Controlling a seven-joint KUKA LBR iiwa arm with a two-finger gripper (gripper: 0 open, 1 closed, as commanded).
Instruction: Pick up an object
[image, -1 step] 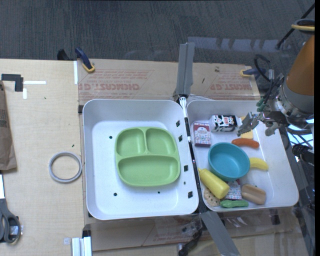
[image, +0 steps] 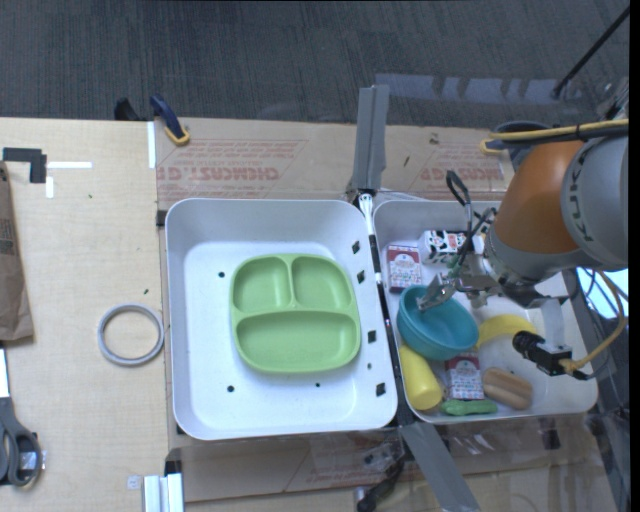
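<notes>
The right bin (image: 575, 392) holds a blue bowl (image: 440, 328), a yellow banana (image: 505, 327), a yellow bottle (image: 420, 378), two small red cartons (image: 403, 267) (image: 465, 378), a cow-patterned carton (image: 440, 243), a hot dog (image: 507, 387) and a green piece (image: 468, 407). My gripper (image: 438, 294) hangs low over the far rim of the blue bowl, beside the upper red carton. The orange-banded wrist covers the bin's far right part. I see nothing held.
In the left bin (image: 190, 330) lies a green divided plate (image: 295, 312). On the bench to the left are a tape ring (image: 131, 333), scissors (image: 20, 455) and a brown bag (image: 12, 270). A blue clamp (image: 170, 118) sits at the back.
</notes>
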